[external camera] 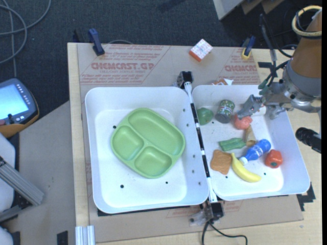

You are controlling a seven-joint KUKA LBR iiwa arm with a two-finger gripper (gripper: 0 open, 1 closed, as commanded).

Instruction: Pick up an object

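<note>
The right bin (291, 185) holds several small objects. Among them are a green rounded piece (205, 116), a dark can (225, 110), a red object (243, 121), a tan stick (249, 134) and a flat green piece (232, 144). There are also a blue bottle (255, 151), a red pepper (274, 158), a yellow banana (244, 170) and an orange slab (220, 162). My gripper (249, 107) hangs over the bin's far part, just above the red object and right of the can. Whether it touches the red object is unclear.
The left bin (102, 182) carries a green divided plate (148, 142). A small orange-and-white box (201, 49) lies on the board behind the bins. Blue clamps (95, 41) (248, 46) stand at the board's far edge. The arm (306, 70) comes in from the right.
</note>
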